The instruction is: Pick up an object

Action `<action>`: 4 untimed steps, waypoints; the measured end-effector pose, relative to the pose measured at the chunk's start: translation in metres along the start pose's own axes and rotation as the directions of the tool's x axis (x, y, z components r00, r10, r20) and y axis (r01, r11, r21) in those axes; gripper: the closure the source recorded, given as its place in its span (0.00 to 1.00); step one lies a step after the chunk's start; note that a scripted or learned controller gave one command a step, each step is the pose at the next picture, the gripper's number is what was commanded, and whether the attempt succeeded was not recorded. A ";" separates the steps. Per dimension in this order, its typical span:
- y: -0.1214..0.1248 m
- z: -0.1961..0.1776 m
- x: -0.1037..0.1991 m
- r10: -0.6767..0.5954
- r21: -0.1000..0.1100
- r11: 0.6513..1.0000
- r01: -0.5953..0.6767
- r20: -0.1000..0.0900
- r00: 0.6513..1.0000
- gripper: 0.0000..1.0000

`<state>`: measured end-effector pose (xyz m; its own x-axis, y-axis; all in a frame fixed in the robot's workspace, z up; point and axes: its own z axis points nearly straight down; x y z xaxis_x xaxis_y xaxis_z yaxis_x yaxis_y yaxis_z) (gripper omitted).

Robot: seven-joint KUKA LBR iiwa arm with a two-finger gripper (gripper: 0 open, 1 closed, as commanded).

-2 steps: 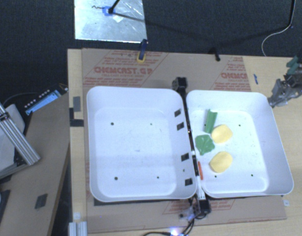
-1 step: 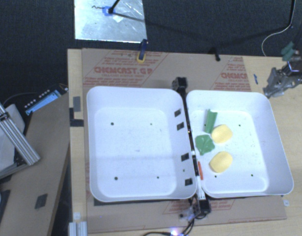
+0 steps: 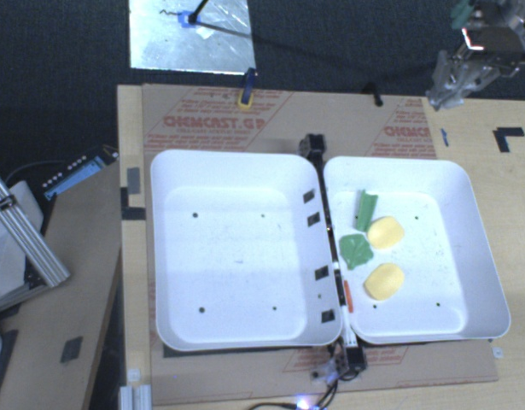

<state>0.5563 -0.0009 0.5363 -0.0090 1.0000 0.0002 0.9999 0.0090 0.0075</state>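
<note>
Overhead slanted view of the counter, read from left to right. At far left, an aluminium frame piece lies tilted on the tan surface, with a small blue-and-black device just above it. At upper left of centre, a shiny metal sheet lies on the dark floor beyond the counter, and a yellow-and-blue clamp sits on the far edge of the cardboard sheet that underlies both bins. The left bin is a shallow white tray with small dark holes in its floor. A black clip strip runs along the seam where the two bins meet. The right bin holds four objects, all grouped in its left half, close to the seam. A narrow green piece lies furthest from the viewer; just below it, an upper yellow object touches or nearly touches a flat green piece at its left. A lower yellow object rests nearest the viewer, slightly apart from the others. At upper right, the gripper hangs above the counter's far corner, beyond the right bin and well apart from the objects; whether it is apart or together cannot be told, and nothing is seen in it.
</note>
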 end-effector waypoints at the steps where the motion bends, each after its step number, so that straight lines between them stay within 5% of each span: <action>1: -0.028 0.001 0.024 0.002 0.004 1.000 -0.002 -0.001 1.000 1.00; 2: -0.071 0.000 0.058 0.001 0.005 1.000 -0.001 -0.001 1.000 1.00; 3: -0.069 0.001 0.091 0.002 0.005 1.000 -0.001 -0.002 1.000 1.00; 4: -0.006 0.002 0.085 0.009 0.005 1.000 -0.009 0.001 1.000 1.00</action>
<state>0.5497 0.0837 0.5341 -0.0002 1.0000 -0.0005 1.0000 0.0002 0.0029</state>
